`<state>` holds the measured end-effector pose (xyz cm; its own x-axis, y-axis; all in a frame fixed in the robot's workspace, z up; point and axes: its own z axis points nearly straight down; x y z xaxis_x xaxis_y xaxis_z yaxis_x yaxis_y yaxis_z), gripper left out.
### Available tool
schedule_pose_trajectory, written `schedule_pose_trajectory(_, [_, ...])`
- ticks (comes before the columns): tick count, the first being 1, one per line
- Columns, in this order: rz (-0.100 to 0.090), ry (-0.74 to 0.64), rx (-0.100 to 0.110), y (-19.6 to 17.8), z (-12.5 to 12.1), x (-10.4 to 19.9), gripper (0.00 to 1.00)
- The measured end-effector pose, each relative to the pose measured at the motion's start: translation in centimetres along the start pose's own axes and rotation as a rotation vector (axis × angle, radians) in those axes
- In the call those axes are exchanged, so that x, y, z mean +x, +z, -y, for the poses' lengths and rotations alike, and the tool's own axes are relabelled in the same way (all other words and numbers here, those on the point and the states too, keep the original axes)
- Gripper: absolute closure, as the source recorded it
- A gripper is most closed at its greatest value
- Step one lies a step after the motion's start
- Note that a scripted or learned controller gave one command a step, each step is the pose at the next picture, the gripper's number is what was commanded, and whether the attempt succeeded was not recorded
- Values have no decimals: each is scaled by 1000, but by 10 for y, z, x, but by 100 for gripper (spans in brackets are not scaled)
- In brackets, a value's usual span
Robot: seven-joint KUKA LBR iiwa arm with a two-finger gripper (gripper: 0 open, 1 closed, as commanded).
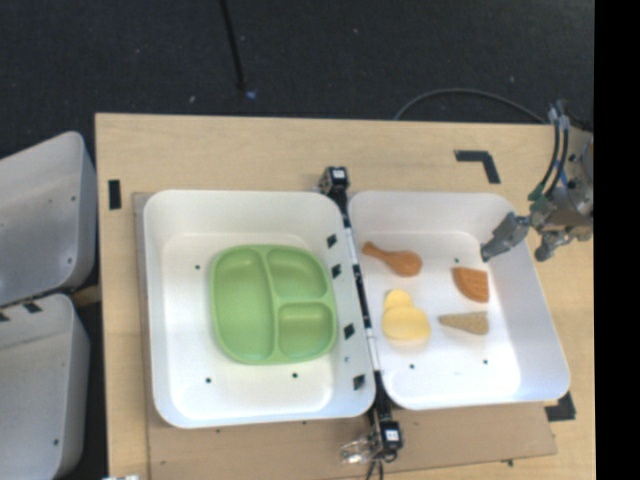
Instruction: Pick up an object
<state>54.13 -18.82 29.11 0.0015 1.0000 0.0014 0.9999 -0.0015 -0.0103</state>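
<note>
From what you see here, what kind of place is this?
Probably a robot test bench in a lab, not a kitchen. Two white bins sit clamped together on a wooden board. Toy food, such as a yellow pear, lies below the gripper, and a cable trails behind.

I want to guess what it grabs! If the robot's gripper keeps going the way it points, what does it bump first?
Probably the orange piece; the open gripper points down-left toward it, though height is unclear.

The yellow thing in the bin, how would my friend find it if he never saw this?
Look in the right-hand white bin, the one without the green plate. Near its left side, by the divider, sits a pale yellow pear-shaped lump. It is the only yellow piece; its neighbours are orange or brown.
</note>
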Motion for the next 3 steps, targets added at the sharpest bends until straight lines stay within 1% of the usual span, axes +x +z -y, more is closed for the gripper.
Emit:
schedule_pose_trajectory(1, [3, -3, -11, -6, -2, 0, 0])
schedule_pose_trajectory(2, [3, -1, -7, 51, -3, -10, 0])
schedule_pose_trajectory(3, [3, 0, -8, 93, -3, -12, 0])
